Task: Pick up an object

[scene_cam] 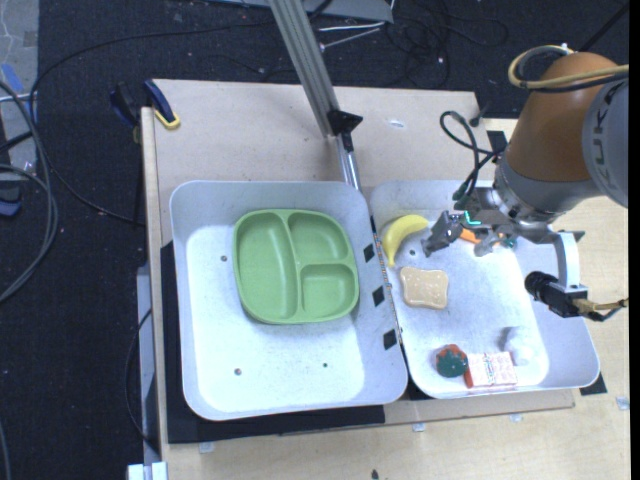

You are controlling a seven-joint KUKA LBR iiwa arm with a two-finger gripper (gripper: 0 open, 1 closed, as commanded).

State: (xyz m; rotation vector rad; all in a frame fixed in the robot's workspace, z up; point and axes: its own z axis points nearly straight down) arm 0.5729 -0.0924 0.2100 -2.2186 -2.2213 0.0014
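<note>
My gripper (463,238) hovers over the upper part of the right bin (560,353), open, with nothing between its fingers. A yellow banana (402,234) lies just left of it, close to the left fingertip. Below the gripper, a slice of toast (424,287) rests flat on the bin floor. Near the bin's front edge sit a small red and green fruit (451,360) and a red and white box (492,370), side by side.
The left bin (200,298) holds a green divided plate (296,265). A slanted metal pole (305,53) comes down to the gap between the bins. The grey and orange arm (560,128) overhangs the right bin's back right corner.
</note>
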